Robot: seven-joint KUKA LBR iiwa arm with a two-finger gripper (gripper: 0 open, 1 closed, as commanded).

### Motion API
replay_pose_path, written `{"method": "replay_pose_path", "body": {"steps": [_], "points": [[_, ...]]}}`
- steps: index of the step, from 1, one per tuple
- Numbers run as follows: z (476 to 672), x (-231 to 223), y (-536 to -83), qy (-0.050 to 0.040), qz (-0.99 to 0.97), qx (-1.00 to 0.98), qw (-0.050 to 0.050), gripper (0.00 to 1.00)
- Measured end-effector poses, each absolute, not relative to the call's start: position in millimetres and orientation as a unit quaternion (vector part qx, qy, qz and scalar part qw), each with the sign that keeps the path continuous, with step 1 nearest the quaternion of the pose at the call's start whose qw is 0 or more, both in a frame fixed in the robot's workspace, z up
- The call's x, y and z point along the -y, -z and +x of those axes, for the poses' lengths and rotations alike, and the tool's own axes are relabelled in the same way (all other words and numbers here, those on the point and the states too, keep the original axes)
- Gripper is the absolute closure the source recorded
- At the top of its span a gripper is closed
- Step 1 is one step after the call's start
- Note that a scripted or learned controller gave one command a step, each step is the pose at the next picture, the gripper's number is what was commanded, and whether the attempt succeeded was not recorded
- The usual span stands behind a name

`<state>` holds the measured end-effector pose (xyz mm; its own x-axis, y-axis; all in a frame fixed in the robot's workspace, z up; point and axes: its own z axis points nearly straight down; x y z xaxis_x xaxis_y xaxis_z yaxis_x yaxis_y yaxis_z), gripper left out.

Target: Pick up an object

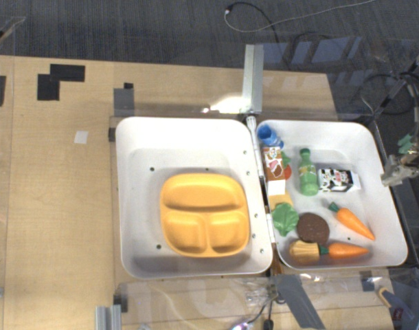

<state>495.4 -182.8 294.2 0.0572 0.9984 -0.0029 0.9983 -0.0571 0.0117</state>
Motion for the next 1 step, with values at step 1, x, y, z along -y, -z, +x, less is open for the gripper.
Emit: {"method": "replay_pose_path", "body": {"steps": [1], "points": [[501.7, 125.9, -170.7, -0.0008, 0.665, -0.747, 0.001, 1.00]]}}
